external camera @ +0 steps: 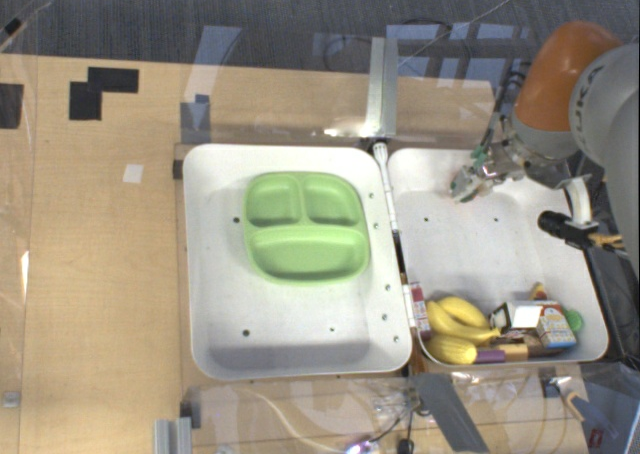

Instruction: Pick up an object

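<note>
My gripper (470, 182) hangs over the far edge of the right bin (480, 252), below the orange-banded wrist (560, 82). Nothing shows under it but bare white bin floor. In the near corner of that bin lie two yellow bananas (455, 327), a small printed carton (540, 322) and a brown stick-like item (505, 350), well away from the gripper. The left bin (215, 332) bears a green divided plate (303, 225) lying flat.
A metal divider (392, 232) runs between the two bins. The grey arm body (610, 112) and a black part (570, 227) overhang the right bin's right side. Wooden bench top (90, 242) spreads to the left.
</note>
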Robot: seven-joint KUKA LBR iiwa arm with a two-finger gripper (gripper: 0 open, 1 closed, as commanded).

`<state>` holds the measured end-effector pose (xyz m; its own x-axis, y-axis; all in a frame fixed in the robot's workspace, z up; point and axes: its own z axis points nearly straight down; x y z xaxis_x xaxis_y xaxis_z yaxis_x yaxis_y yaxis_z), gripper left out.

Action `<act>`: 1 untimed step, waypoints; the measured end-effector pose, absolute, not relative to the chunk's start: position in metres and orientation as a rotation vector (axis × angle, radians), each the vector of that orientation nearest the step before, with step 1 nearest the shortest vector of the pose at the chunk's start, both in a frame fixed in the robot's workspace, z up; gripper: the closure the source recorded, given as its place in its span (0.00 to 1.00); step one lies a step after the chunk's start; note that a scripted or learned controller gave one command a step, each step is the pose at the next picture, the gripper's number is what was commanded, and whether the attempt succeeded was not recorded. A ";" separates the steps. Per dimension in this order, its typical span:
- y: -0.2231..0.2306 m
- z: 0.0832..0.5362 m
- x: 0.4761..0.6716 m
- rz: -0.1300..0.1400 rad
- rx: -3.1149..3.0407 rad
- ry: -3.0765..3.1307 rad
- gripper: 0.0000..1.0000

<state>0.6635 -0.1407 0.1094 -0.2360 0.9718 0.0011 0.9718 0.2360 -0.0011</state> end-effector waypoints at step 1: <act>-0.057 0.188 0.671 -0.010 -2.042 -2.395 1.00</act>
<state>0.6707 -0.0566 0.1878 -0.1582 0.9874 -0.0005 0.9874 0.1582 0.0089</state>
